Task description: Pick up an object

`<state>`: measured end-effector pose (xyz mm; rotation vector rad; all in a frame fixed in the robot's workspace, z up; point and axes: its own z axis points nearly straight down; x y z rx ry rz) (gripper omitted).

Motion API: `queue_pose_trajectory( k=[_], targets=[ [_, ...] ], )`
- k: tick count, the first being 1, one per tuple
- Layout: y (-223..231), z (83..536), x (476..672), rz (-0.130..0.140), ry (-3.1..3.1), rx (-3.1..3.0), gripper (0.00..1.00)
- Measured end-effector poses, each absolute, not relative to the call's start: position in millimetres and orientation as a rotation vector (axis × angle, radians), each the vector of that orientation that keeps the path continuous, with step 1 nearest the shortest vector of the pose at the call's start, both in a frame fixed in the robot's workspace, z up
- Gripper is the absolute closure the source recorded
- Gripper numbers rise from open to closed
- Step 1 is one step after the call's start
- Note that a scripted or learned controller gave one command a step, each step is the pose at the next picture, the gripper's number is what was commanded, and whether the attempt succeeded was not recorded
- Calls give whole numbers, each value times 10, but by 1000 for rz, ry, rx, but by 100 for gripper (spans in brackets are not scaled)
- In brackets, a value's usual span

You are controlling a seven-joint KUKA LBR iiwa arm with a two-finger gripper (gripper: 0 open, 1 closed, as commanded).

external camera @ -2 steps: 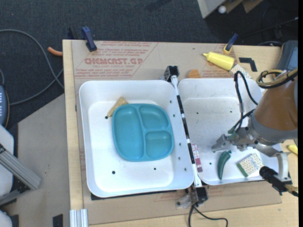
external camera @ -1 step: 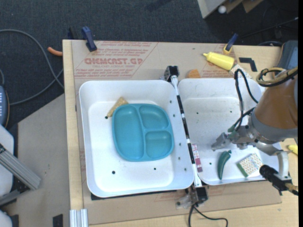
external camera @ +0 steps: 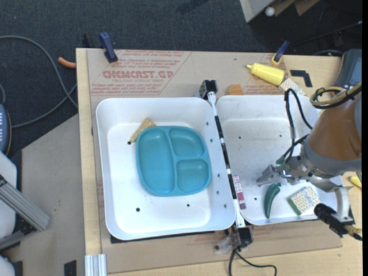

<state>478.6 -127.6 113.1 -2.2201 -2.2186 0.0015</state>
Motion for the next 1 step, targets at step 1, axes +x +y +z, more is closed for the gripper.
queue_pose_trajectory(
  k=[1],
  targets=[
    [-1290,1741,4797,-1,-2223,-2222,0]
  ],
)
